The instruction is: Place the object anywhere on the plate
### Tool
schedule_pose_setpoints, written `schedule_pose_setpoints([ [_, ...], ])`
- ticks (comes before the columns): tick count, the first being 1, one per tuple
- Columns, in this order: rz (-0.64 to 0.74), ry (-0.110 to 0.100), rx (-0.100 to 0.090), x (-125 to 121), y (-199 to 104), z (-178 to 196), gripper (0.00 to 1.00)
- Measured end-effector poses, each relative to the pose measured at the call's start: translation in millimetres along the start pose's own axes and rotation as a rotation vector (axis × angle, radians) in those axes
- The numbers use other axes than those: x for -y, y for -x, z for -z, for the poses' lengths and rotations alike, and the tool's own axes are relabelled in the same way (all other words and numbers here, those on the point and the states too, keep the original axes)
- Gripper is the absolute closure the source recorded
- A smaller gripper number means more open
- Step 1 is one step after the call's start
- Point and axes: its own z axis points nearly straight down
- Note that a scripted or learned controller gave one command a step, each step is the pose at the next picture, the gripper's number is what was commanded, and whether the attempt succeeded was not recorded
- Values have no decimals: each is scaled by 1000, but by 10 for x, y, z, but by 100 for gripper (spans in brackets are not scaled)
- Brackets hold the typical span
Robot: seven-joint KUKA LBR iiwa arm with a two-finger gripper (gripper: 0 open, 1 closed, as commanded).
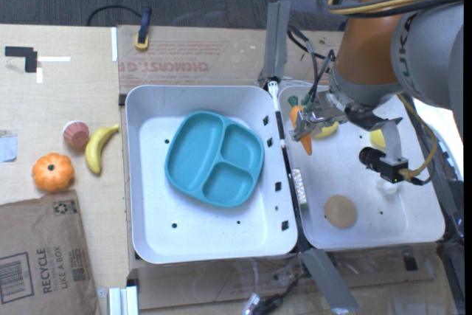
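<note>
Left bin: your blue plate (214,158), bare. Right bin, far-left corner: tool (304,130) over the orange carrot (302,130); whether it clamps, you cannot tell. Step: pickup. Next: lift, carry left over the divider, release above the plate.

Left of bins, on table (59,92): small orange pumpkin (53,172), yellow banana (99,147) just right of it, pinkish round cupcake-like item (76,134) touching or just beside the banana's upper end. Brown cardboard marked "RECYCLE" (44,258) at lower left. Yellow clamp (142,37) at table's far edge. Black cable (110,11) on grey floor beyond.
</note>
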Motion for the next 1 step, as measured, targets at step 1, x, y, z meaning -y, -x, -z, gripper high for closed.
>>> schedule_pose_setpoints([
  [1, -16, 0, 1, -167, -785, -59, 100],
])
